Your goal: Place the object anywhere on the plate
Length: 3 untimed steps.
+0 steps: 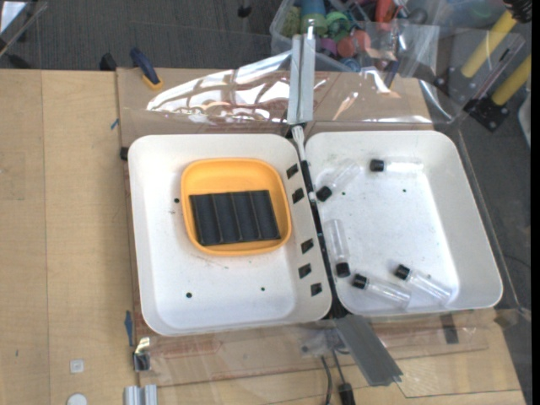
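An orange plate [192,183] with rounded corners lies in the left white bin [156,251], toward its back. On the plate rests a flat black ridged block [234,216], which covers most of the plate's floor. In the right white bin [472,226] lie several clear vials with black caps: one near the back [359,171], one along the left wall [336,241], and two near the front edge [381,288] [422,283].
Black clips [305,245] line the ridge between the bins. A metal post [301,74] stands behind that ridge. Crinkled clear plastic [219,95] lies behind the left bin. A clear tub of colourful toys [371,11] sits at the back right.
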Each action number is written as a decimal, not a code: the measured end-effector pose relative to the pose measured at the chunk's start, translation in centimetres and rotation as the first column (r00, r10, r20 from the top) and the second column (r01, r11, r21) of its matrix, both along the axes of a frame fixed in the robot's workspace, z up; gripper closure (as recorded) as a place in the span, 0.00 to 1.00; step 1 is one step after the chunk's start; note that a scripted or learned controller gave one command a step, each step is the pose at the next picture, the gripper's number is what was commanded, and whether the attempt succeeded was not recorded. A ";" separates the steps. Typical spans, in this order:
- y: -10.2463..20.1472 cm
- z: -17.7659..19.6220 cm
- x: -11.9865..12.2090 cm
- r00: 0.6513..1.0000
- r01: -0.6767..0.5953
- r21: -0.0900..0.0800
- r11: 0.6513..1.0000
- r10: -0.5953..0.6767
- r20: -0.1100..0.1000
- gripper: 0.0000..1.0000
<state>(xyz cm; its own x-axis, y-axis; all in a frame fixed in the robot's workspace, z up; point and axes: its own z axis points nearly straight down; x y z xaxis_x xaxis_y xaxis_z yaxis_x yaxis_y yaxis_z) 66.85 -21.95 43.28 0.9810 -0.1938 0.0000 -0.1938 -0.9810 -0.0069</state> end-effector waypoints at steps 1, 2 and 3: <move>0.0 0.0 0.0 1.000 0.000 0.000 1.000 0.000 0.000 1.00; 0.0 0.0 0.0 1.000 0.000 0.000 1.000 0.000 0.000 1.00; 0.0 0.0 0.0 1.000 0.000 0.000 1.000 0.000 0.000 1.00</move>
